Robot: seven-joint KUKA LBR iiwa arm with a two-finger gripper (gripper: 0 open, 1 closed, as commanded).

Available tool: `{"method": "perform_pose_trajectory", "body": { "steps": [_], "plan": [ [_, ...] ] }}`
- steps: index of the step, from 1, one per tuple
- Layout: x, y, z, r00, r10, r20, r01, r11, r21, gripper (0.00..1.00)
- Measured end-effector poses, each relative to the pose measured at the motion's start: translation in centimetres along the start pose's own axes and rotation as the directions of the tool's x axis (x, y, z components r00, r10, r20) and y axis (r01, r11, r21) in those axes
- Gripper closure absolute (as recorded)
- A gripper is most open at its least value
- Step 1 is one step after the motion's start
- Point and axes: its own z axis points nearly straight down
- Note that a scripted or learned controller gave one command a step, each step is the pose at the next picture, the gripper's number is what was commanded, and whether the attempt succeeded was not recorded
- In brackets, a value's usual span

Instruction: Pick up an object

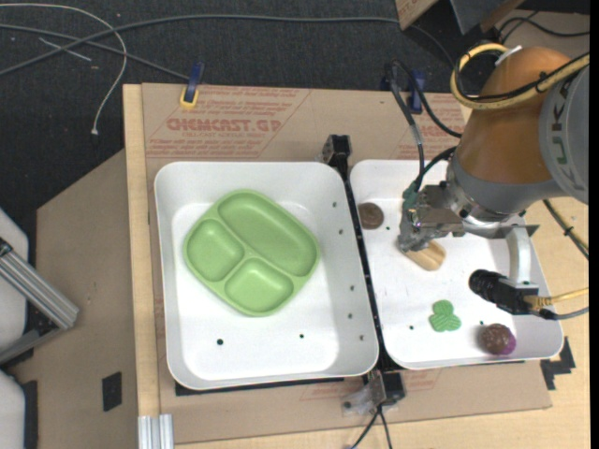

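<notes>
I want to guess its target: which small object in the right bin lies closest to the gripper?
The tan block, right beneath the gripper. The brown disc, green piece and purple ball lie farther off.

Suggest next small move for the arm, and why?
Probably a short straight descent: the gripper hangs right over the tan block in the right bin, touching or nearly so, and nothing shows it held. The brown disc sits apart.

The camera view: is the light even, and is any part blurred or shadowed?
Camera view: light is soft and even; the green plate is sharp; the end effector throws a faint shadow over the tan object; the white bins look bright, without strong glare.
</notes>
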Motion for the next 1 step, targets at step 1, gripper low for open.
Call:
{"method": "perform_pose_trajectory", "body": {
  "steps": [1],
  "plan": [
    [5.95, 0.39, 1.01, 1.0, 0.001, 0.0, -0.001, 1.0, 0.003, 1.0]
  ]
}}
